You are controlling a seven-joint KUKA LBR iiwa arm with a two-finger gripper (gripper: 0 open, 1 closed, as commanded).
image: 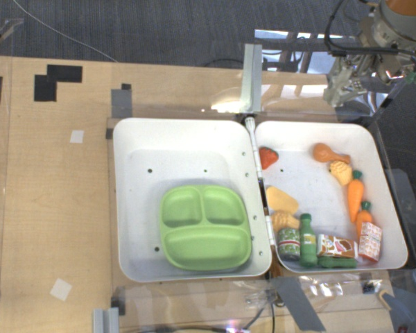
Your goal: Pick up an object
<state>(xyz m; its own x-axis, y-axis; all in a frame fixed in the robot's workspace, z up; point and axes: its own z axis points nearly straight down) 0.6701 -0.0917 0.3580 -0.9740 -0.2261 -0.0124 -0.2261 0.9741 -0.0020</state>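
Two white bins are set side by side on the table (55, 207). Toy foods, among them a carrot (354, 198), are heaped in the right bin (381, 158). At one o'clock the claw (347, 82) is seen above that bin's far edge; its opening cannot be told.

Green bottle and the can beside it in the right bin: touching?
Touching. The camera view shows the green bottle lying flush against the can, with no white bin floor visible between them.

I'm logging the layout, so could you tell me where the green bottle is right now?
The green bottle stands in the right bin, near its front edge, between a small can on its left and a red carton on its right.
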